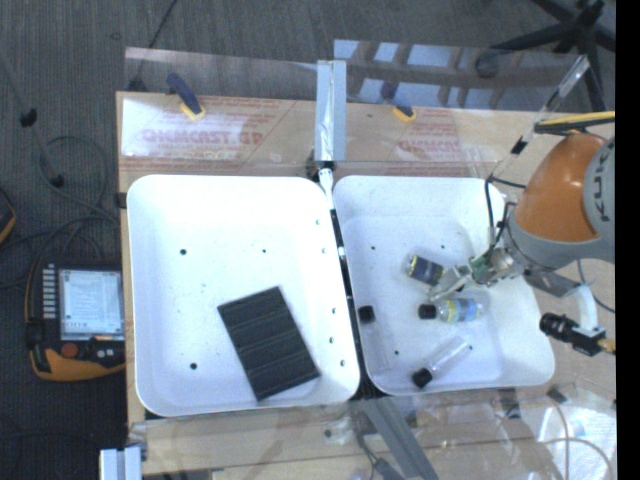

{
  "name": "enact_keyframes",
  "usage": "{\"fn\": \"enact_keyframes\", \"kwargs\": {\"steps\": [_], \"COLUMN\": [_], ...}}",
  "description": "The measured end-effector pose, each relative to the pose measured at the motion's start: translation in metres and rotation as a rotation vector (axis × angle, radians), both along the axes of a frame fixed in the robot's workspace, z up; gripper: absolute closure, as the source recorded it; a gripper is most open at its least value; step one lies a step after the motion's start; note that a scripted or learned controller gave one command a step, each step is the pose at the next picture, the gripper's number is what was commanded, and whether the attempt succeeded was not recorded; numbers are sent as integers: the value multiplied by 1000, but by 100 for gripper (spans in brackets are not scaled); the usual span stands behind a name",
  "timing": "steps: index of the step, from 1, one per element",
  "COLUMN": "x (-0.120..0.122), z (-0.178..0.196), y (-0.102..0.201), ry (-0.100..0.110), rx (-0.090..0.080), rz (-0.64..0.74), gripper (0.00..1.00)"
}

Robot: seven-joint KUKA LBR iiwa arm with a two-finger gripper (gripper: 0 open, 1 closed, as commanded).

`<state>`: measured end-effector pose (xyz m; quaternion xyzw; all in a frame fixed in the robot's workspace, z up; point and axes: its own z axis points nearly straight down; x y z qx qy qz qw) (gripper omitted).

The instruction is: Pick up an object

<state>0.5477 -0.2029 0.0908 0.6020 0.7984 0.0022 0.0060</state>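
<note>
Metallic and thin, the tool [452,280] reaches into the right bin [385,203] from the arm's orange band [562,203], and its tips sit low among a small cluster of things; whether they are spread or pressed together cannot be told at this size. Just left of the tips lies a short dark cylinder with a yellowish end [424,267], tilted on its side. Just below the tips lies a small clear bottle [456,311] with a black cap and a pale yellow-blue label, also on its side, touching or nearly touching the tool. Nothing shows plainly between the tips. Lower down, near the bin's front wall, rests a clear plastic tube with a black cap [438,360], set on a slant. A small black cube-like piece [366,314] sits apart at the bin's left side, near the divider. The bin itself is smooth white plastic, shallow, with rounded corners. The left bin [160,208] is of the same make and holds a flat dark ribbed rectangle [267,342], turned at an angle. Both bins stand on a pale wooden bench [225,133].
</note>
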Motion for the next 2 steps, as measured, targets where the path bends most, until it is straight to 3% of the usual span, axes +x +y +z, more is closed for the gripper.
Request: {"fn": "enact_keyframes", "kwargs": {"steps": [1,2], "x": [2,2], "z": [11,11], "y": [1,1], "ry": [-5,-5], "rx": [2,2], "rz": [0,0], "gripper": [100,0]}}
